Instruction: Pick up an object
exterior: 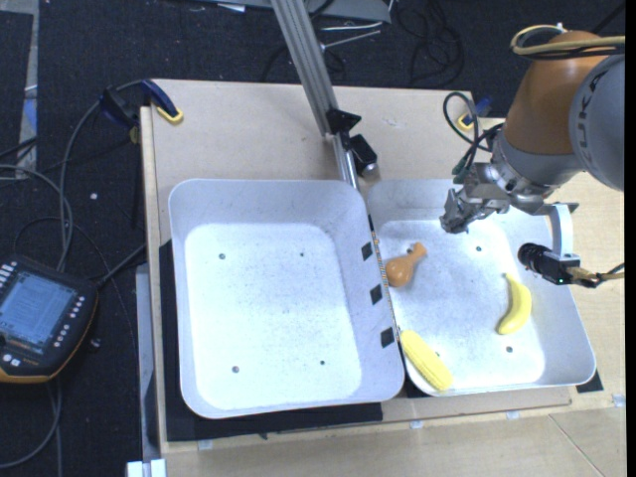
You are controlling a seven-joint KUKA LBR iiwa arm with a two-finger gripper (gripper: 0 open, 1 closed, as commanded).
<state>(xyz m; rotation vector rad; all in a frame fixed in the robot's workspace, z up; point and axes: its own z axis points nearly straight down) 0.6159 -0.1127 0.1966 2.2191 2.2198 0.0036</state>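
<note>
Dark two-finger gripper (455, 219) hangs over the right-hand shallow white bin (556, 366), finger spread indeterminate — nearest pick candidate, a small orange-brown pear-shaped toy (403, 266), lies just down-left of it, long axis slanting up-right toward the gripper, near that bin's left wall.

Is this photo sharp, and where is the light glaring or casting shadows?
Camera view: fairly sharp though grainy; the left white plastic bin shines brightest, nearly washed out; soft shadows lie beside the yellow curved banana and orange gourd-shaped toy; the dark two-finger gripper looks murky, its details lost.
</note>
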